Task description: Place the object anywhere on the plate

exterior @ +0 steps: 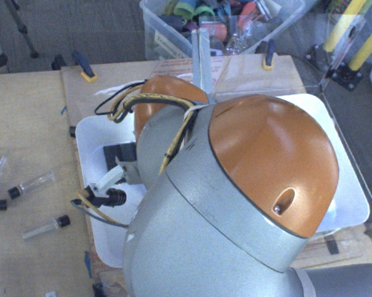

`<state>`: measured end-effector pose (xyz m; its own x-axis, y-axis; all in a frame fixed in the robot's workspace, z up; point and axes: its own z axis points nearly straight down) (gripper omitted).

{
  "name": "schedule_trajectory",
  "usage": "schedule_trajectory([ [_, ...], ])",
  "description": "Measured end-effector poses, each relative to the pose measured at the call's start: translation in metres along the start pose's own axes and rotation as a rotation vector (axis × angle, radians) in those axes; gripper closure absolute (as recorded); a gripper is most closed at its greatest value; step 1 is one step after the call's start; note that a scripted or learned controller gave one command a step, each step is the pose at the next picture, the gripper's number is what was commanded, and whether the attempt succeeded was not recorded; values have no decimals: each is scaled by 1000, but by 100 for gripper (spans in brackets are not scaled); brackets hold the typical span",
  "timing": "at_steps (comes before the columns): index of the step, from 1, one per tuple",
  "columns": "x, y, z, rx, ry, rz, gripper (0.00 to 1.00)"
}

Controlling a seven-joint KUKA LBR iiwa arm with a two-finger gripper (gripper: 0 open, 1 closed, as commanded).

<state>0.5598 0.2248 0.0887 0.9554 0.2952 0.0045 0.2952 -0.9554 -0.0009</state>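
- Object, likely candidate: dark, flat, roughly rectangular piece (pixel 118 153). It lies on the white floor of the left bin (pixel 90 143), just beyond the tool (pixel 109 187) on its far side, close against the grey wrist. Its right end is covered. Whether it is a loose item or part of the tool cannot be told.
- Plate: hidden under the arm (pixel 241 191); shape and place cannot be told.

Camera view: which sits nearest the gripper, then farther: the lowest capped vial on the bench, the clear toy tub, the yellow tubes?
1. Capped vial, left of the gripper, on the bench.
2. Clear toy tub, top centre.
3. Yellow tubes, top right corner.
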Motion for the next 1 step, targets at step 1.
schedule_trajectory([
  [1,58,17,3,4,-9,94,100],
])
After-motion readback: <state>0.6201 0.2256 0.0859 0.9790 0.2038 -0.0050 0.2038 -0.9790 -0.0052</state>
